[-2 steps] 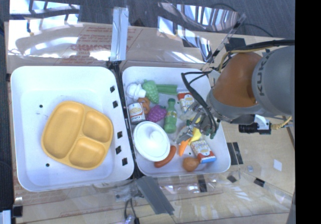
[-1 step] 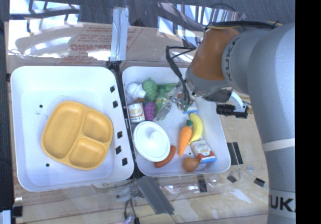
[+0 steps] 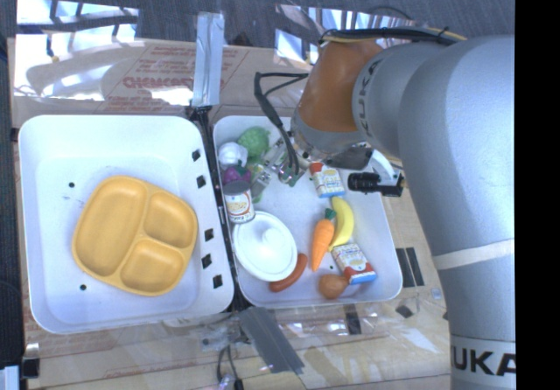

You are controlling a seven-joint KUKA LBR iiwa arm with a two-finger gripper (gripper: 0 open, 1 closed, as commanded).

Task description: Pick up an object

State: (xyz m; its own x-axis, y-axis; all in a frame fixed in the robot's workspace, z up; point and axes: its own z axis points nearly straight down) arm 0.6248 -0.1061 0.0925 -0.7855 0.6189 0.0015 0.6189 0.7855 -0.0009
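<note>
My gripper [image 3: 282,164] hangs low over the upper middle of the right bin [image 3: 383,231], below the orange wrist band. Just left of it lie a green leafy toy [image 3: 255,140], a white round piece [image 3: 230,153] and a purple piece [image 3: 234,175]. To its right sits a small carton [image 3: 328,181]. Lower in the bin are a banana [image 3: 342,219], a carrot [image 3: 322,240], a white bowl [image 3: 264,247], a small bottle [image 3: 239,204], a red sausage [image 3: 290,275], a brown round toy [image 3: 332,287] and a second carton [image 3: 353,263]. Nothing shows between the fingers.
The left bin [image 3: 52,143] holds a yellow divided plate [image 3: 133,233]. A black clipped divider [image 3: 210,196] runs between the bins. Cardboard [image 3: 157,73] lies behind them. The large grey arm [image 3: 446,161] covers the bench's right side.
</note>
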